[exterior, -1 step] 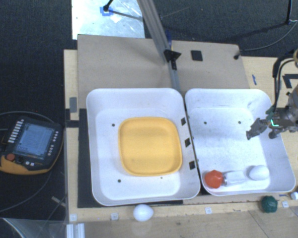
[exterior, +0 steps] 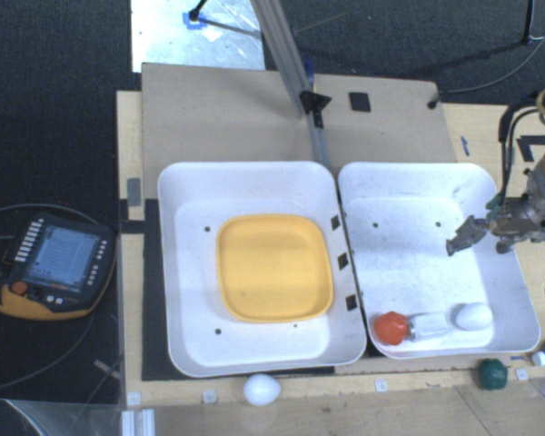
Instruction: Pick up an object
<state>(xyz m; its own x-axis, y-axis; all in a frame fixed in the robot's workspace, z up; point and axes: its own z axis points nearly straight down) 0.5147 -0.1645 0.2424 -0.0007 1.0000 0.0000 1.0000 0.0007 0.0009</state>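
Bench seen from above at a slant, bearing two shallow white plastic bins side by side. The left bin (exterior: 186, 243) holds a square yellow plastic plate (exterior: 274, 267) with rounded corners, lying flat near its middle. The right bin (exterior: 409, 234) carries three things along its near edge: a round orange-red ball (exterior: 390, 328) in the near-left corner, a clear plastic piece (exterior: 428, 325) touching it on the right, and a white egg-shaped object (exterior: 473, 316) just beside that, toward the near-right corner.

The grey two-finger gripper (exterior: 468, 234) reaches in from the right and hangs over the right side of the right bin, well apart from the three objects below it in the frame. Whether its dark fingers are spread or pressed together cannot be told from this angle, and nothing is seen between them.

Outside the bins, a second white egg-shaped object (exterior: 262, 390) lies on the bench just off the near edge of the left bin, and a dark green ball (exterior: 491, 373) sits near the right bin's near-right corner. A yellow-and-grey handheld control pendant (exterior: 53, 264) with a lit screen rests on the dark floor at far left.
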